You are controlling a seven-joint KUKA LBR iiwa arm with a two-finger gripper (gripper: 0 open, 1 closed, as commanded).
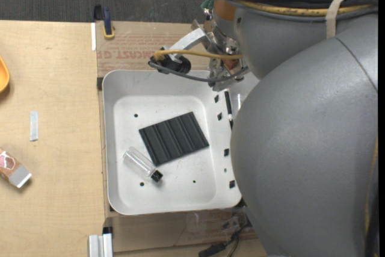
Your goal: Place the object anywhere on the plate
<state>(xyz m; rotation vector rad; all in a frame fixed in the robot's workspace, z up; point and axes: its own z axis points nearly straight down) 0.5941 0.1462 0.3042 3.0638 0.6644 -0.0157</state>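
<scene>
A black ribbed plate [174,137] lies flat in the middle of the left white bin [109,129]. Just off its lower-left corner lies a small clear vial with a black cap [142,164], resting on the bin floor and touching or nearly touching the plate's edge. My gripper [224,66] hangs over the bin's upper-right corner, wrapped in cables, well away from the vial. The large grey arm covers the right side of the view and hides the second bin.
On the wooden bench to the left lie a small grey strip [33,126], a brown-and-white block [13,169] and an orange object [3,75] at the edge. A blue clamp [106,20] stands behind the bin's far-left corner.
</scene>
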